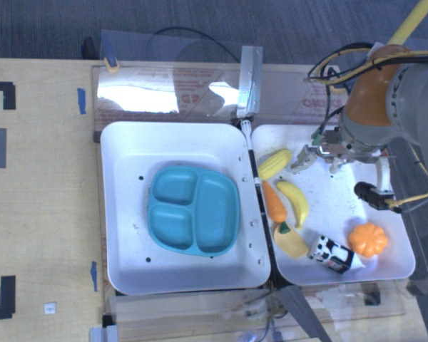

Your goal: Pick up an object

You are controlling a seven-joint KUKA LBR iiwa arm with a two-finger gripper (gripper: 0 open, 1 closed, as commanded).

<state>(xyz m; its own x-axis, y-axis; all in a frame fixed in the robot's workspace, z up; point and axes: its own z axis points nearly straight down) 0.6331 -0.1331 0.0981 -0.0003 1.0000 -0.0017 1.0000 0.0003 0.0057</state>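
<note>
The right bin (392, 262) holds a yellow corn cob (274, 162), a banana (294, 199), an orange carrot (274, 202), a pale yellow piece (291, 243), a black-and-white toy cow (332, 254) and an orange pumpkin (369, 239). My gripper (318, 162) hangs over the back of this bin, just right of the corn cob and above the banana. Its fingers are spread apart, and nothing sits between them.
A blue divided plate (194, 209) lies in the left bin (121, 155). A metal divider post (250, 84) stands at the back between the bins. Cables (339, 59) and a black fitting (371, 193) trail from the arm over the right bin's right side.
</note>
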